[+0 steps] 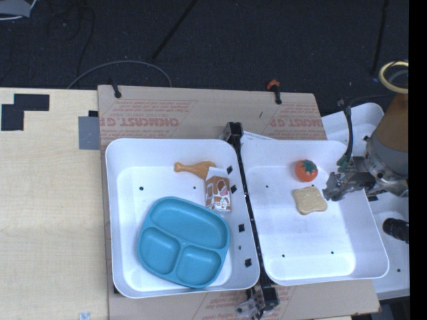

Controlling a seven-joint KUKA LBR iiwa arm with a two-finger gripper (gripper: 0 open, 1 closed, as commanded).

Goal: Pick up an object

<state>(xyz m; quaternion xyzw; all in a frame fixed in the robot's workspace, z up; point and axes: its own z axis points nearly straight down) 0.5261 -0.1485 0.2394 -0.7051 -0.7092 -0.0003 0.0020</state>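
With the gripper (333, 191) just beside the bread slice (310, 200) (jaws' state unclear), a descent might nudge it aside, not grasp it.

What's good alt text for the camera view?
The gripper sits low at a slice of toast in the right bin, near a tomato. The left bin holds a blue divided plate, a drumstick and a small carton.

Tan toast slice (309, 200) flat in right bin (313, 262)
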